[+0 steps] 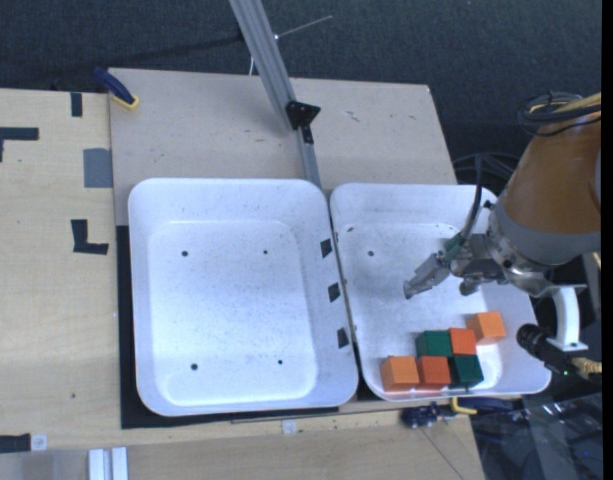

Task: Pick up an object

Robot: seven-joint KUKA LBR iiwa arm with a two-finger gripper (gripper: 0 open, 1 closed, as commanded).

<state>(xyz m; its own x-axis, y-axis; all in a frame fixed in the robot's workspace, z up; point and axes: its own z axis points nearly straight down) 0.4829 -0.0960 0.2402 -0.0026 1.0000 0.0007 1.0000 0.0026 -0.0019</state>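
Several small blocks lie clustered in the front right corner of the right bin (pixel 386 218): an orange block (pixel 399 371) at the left, another orange block (pixel 434 370) beside it, a dark green block (pixel 435 343) behind, a second green block (pixel 468 369), and an orange block (pixel 486 324) farthest right. My gripper (pixel 439 286) hangs over the middle of the right bin, up and left of the cluster and apart from it. It is open, with nothing between its two grey fingers.
The left bin (pixel 146 268) sits beside the right one, sharing a raised rim at the centre. A slanted grey metal pole (pixel 271 58) ends at the bins' back edge. My arm's orange band (pixel 556 183) looms over the right bin's right rim.
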